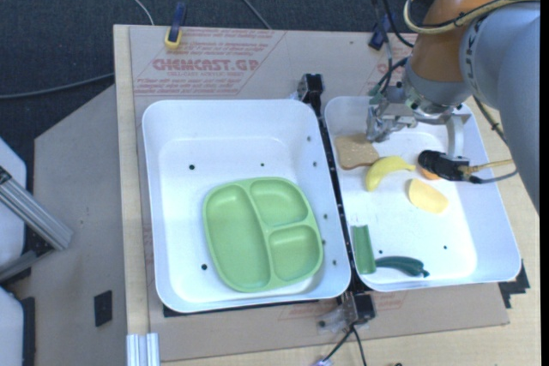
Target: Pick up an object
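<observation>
Toast slice point(355, 153) is lying in the right bin point(480, 261), far-left corner, touching banana point(386, 171). Gripper point(377, 130) is hovering just above it; grip state: can't tell. Risk: fingers skidding off flat toast, or nudging banana w/ descent.

**Grey arm, orange band**

The arm point(506, 39) has a smooth, rounded grey shell. A glossy orange band point(450, 30) rings it above the wrist. A yellow-edged cable point(420, 0) loops beside the band. Below sits a grey metal gripper point(382, 126) with thin wires along its mount.
</observation>
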